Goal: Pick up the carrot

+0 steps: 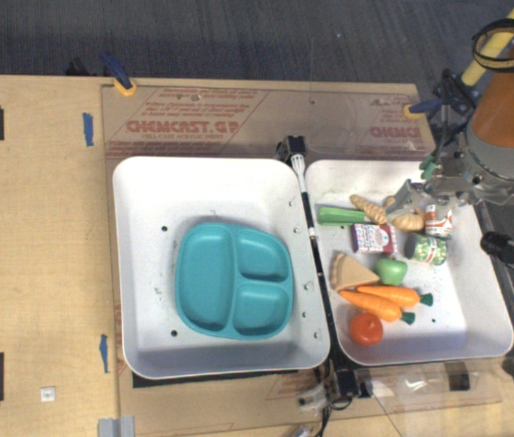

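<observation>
Where the two white bins sit side by side, the right bin (484, 326) is used here as the landmark. Two carrots (384, 300) are seen lying close together near the middle of the right bin, toward its front. A red tomato (366, 329) is placed just in front of them. A green apple (391, 269) and a tan wedge of cheese (352, 272) are found just behind them. A purple box (372, 238) and a green stick-shaped veggie (338, 215) are set further back. A teal divided plate (235, 280) is held in the left bin (138, 271). The gripper (438, 182) is seen over the back right part of the right bin, well apart from the carrots. Whether it is open cannot be told, and nothing is seen held in it.
</observation>
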`<action>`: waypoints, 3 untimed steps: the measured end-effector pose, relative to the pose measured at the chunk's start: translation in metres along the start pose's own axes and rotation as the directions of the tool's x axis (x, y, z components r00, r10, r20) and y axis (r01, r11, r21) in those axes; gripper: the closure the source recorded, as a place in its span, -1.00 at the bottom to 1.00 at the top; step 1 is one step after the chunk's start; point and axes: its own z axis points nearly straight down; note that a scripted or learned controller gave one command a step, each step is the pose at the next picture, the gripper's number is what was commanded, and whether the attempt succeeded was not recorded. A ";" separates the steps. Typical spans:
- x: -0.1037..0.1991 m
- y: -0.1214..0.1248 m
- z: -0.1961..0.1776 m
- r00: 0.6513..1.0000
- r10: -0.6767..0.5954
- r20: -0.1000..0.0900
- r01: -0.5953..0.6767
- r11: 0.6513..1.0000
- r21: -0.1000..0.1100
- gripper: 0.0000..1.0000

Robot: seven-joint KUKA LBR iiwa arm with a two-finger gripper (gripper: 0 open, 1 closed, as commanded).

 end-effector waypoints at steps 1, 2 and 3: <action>-0.013 -0.047 0.118 0.989 0.150 0.001 -0.150 0.989 -0.007 -1.00; 0.013 -0.092 0.127 0.991 0.136 0.002 -0.136 0.991 -0.014 -1.00; 0.013 -0.089 0.115 0.991 0.137 0.002 -0.137 0.990 -0.023 1.00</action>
